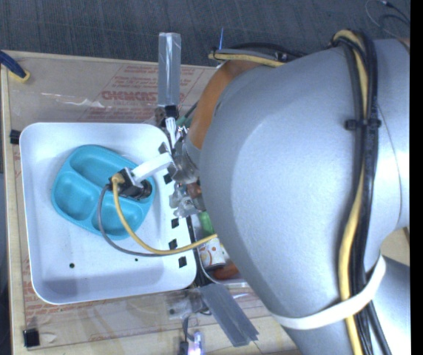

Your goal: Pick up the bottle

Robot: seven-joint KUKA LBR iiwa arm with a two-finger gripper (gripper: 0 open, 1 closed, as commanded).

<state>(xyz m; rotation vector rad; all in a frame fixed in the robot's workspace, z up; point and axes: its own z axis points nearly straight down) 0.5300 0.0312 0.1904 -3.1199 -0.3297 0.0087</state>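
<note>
The arm enters from the right and covers most of the right half of the frame. Its orange band shows at upper centre.

The gripper sits at the centre of the frame, over the boundary between the two bins. Its degree of opening cannot be told from this view, and nothing can be seen in its grasp.

The left bin occupies the left centre of the frame. It contains a blue dish with several compartments, lying flat in the upper half of the bin.

The right bin is almost wholly hidden beneath the arm; a narrow strip remains visible just right of the left bin's wall. In this strip lie a small green item and, below it, an orange-and-white item. Which of these is the bottle cannot be told.

The bench is pale wood with red print. A blue clamp grips its upper left corner.
</note>
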